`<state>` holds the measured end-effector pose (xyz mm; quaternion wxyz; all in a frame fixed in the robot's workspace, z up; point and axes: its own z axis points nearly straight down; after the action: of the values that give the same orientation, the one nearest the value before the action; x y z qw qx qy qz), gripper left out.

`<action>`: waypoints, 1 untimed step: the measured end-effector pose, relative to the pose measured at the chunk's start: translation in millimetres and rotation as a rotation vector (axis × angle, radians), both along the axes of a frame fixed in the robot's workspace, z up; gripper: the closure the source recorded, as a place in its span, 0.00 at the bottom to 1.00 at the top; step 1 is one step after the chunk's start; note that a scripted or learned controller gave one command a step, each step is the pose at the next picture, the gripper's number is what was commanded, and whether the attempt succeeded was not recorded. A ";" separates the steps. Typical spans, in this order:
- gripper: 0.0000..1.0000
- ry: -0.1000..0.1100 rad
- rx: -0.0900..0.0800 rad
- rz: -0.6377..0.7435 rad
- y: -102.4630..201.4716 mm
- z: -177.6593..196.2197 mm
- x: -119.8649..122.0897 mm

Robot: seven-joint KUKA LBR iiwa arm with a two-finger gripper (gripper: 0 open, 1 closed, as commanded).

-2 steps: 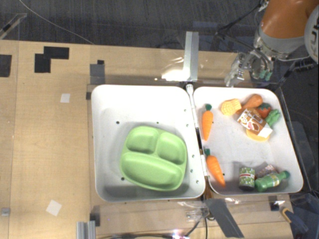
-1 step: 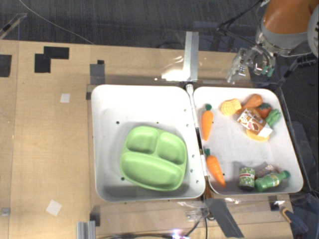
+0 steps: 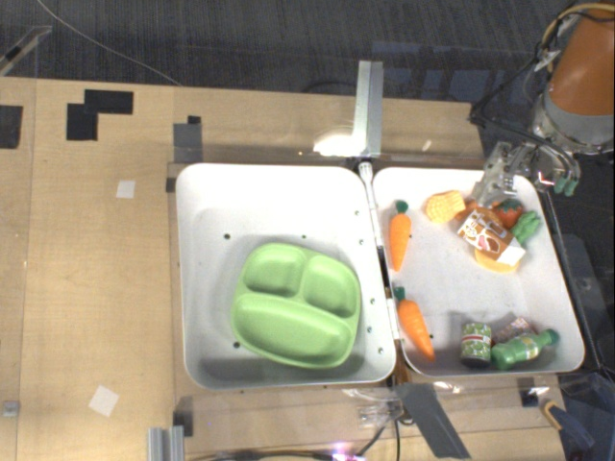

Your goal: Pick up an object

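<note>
- Your gripper (image 3: 497, 182) hangs at about two o'clock over the right bin (image 3: 573, 301), low among the toys there; you cannot tell from this angle whether it is parted or closed, or whether it has anything.
- Nearest to it lies the orange-and-white packet (image 3: 487, 237), just toward six o'clock of the gripper, with a red tomato (image 3: 526, 225) touching the packet at its three o'clock side and a yellow corn piece (image 3: 444, 206) just beside it at ten o'clock.
- Choose one of these. The packet looks flat and tilted on its neighbours, so it may slide; the corn stands more apart and seems the cleaner pick.
- Come straight down so you do not push things into the wall at twelve o'clock.
- Two carrots (image 3: 399, 238) lie along the nine o'clock wall, and a can (image 3: 476, 343) and green bottle (image 3: 524, 349) sit at five o'clock, well apart.
- The left bin (image 3: 197, 257) carries a green tray (image 3: 296, 304); leave it.
</note>
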<state>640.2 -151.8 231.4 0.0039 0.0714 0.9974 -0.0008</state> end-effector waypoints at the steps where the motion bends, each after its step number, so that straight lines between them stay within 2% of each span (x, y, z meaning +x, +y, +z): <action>1: 1.00 -0.005 0.004 -0.174 39.2 38.2 12.8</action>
<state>653.0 -112.6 269.6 0.0061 0.1578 0.9875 0.0009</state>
